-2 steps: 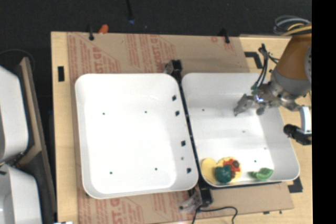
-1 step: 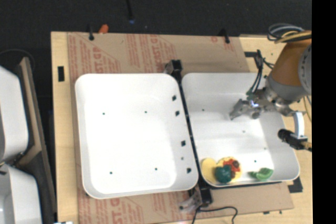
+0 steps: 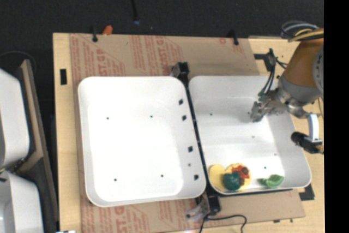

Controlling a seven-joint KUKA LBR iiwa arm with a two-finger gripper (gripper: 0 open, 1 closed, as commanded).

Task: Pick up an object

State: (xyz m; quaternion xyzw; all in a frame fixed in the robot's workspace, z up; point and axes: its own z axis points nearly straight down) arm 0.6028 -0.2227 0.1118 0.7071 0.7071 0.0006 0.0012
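Jaws [image 3: 257, 112] over right bin [image 3: 229, 133], toys [image 3: 235, 176] apart

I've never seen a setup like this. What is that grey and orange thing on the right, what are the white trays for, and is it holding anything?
The picture is taken by one camera fixed above a bench, looking down at a slant. The grey and orange thing is a robot arm reaching in from the right. At its tip is a gripper, the part meant for picking things up; it sits over the right bin, near its upper middle. The picture is too small to show how the gripper is set, and nothing can be seen in it.

The two shallow white trays are bins. Beside the right one lies the left bin. In the right bin's near corner lie small toys: a yellow piece, a red and teal cluster, and a green piece. The gripper is well apart from them.
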